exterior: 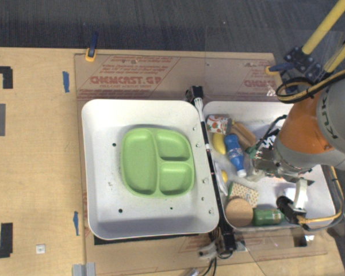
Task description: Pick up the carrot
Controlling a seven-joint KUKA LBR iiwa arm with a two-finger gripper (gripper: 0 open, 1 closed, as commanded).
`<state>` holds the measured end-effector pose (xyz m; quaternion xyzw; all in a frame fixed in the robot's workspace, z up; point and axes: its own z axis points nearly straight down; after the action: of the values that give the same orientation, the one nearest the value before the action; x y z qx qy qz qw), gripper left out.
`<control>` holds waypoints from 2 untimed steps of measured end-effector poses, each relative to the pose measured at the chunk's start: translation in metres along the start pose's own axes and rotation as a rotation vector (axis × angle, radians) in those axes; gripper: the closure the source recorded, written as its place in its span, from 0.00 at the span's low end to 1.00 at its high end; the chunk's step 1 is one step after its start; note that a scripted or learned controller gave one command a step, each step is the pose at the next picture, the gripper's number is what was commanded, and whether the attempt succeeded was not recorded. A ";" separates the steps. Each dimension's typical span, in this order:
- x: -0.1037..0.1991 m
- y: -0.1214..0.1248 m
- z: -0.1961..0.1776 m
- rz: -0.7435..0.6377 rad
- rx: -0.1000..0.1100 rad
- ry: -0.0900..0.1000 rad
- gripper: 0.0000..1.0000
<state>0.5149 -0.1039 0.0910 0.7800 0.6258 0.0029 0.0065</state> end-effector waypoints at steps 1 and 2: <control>0.004 0.000 0.001 -0.001 0.001 0.007 0.00; -0.034 0.049 0.003 0.242 0.005 0.003 0.00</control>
<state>0.5554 -0.1482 0.0889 0.8497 0.5273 0.0033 0.0030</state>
